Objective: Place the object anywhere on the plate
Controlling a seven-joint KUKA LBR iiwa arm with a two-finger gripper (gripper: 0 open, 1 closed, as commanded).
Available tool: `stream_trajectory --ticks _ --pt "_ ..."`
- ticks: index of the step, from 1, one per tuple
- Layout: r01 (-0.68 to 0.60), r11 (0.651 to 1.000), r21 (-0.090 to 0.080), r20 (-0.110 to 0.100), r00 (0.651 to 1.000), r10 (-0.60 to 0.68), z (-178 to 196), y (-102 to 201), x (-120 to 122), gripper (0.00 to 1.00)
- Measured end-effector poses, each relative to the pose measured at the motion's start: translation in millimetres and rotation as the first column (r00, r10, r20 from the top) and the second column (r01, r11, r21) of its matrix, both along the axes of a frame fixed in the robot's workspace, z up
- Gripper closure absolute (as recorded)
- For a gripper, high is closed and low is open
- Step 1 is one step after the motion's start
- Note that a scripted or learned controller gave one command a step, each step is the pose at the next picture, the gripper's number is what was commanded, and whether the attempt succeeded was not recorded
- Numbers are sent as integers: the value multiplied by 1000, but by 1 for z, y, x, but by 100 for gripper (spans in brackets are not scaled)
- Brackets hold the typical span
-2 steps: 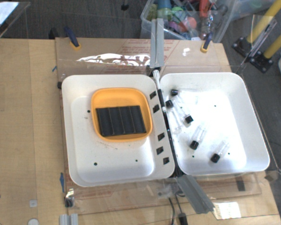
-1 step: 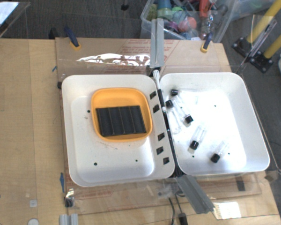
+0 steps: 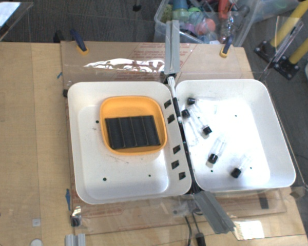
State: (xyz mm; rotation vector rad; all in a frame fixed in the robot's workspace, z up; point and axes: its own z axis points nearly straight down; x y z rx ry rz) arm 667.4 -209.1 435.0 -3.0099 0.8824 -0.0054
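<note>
The orange plate (image 3: 134,124), carrying a black ridged insert (image 3: 132,132), sits in the left bin (image 3: 87,183). Several small clear vials with black caps (image 3: 214,152) lie scattered in the right bin (image 3: 267,137), well apart from the plate. The pick is not yet begun; the tool's state I cannot tell. Next calls for descending on one vial.

You see two white bins (image 3: 87,183) on a pale wood-grain bench (image 3: 20,137). The plate (image 3: 109,106) is orange, carrying a black ribbed block (image 3: 132,131). The vials (image 3: 215,152) are clear with black caps.
</note>
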Motion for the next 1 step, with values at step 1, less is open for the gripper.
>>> stream_trajectory --ticks 1 --pt "-241 971 0 0 971 241 -1 -10 1 100"
